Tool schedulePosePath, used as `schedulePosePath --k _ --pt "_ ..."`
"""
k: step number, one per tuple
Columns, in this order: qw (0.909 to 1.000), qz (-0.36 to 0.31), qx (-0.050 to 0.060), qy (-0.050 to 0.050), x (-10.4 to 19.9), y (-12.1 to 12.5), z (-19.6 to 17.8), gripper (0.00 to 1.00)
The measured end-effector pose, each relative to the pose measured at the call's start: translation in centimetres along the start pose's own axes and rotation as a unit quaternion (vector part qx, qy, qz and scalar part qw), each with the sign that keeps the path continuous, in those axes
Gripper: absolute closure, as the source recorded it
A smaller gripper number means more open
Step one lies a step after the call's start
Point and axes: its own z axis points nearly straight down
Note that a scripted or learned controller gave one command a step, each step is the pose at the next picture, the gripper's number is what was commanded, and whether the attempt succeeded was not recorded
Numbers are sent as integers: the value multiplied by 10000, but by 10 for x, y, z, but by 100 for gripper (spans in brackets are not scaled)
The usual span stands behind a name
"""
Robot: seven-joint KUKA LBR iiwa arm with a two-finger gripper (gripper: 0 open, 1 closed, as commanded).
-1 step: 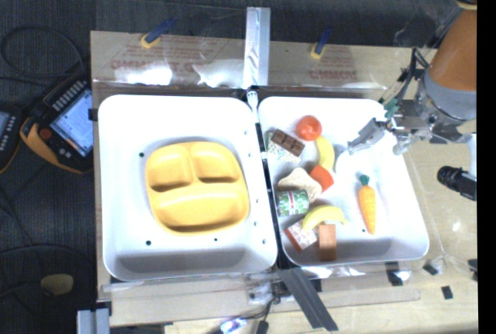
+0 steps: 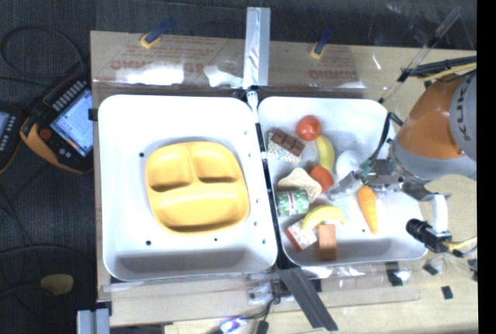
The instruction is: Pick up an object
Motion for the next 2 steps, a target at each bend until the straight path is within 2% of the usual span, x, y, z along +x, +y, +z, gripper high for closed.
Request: schedulePosePath --k 1,2 --pt "10000 0 10 2 0 0 -7 100" --pt "9998 198 25 -9 53 42 -98 100"
